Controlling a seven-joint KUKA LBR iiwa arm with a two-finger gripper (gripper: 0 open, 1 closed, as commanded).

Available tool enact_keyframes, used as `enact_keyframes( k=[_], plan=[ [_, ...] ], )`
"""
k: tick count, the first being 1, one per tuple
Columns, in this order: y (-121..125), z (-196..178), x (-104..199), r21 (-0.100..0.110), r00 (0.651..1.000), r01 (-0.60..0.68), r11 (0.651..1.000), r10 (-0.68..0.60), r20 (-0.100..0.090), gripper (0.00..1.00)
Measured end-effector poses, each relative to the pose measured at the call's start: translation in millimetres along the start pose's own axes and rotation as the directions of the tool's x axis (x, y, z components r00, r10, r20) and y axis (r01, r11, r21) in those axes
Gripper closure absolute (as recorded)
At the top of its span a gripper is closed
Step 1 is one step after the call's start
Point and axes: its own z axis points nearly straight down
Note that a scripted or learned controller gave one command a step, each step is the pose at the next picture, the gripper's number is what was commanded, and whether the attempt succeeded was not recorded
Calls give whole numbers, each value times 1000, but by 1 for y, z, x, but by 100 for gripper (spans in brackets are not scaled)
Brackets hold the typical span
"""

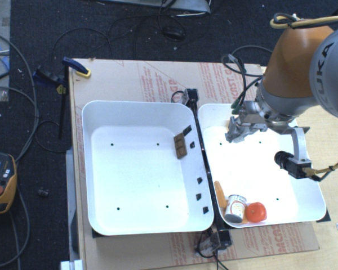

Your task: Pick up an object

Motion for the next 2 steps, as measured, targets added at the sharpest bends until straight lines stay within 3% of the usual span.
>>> enact_keyframes(
  k=[2],
  plan=[
    [-30, 20, 94, 2, 1000, 0, 1000, 0, 0, 100]
  ],
)
